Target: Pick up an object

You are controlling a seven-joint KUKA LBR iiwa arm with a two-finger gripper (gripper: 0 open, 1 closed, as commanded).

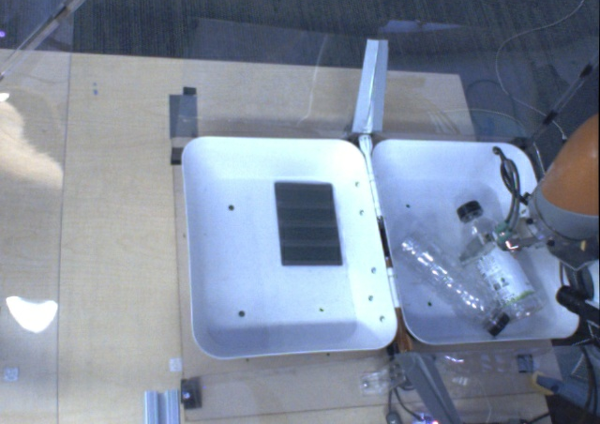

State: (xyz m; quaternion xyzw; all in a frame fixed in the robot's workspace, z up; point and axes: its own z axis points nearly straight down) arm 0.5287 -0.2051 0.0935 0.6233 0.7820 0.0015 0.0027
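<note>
Two clear plastic bottles lie in the right bin point(412, 164). One bottle point(502, 280) has its black cap pointing up-left. The other bottle point(441, 274) lies slantwise, with a black cap at its lower right end. A flat dark rectangular block point(307, 223) rests in the middle of the left bin point(216, 253). The arm's orange band point(574, 174) comes in at the right edge. My gripper point(506, 242) hangs low over the neck of the first bottle, close to it or touching it.
A black cable point(509, 174) loops down from the arm over the right bin's far corner. A metal bar point(371, 84) stands behind the seam between the bins. Wooden bench top surrounds both bins, with brackets at the left bin's corners.
</note>
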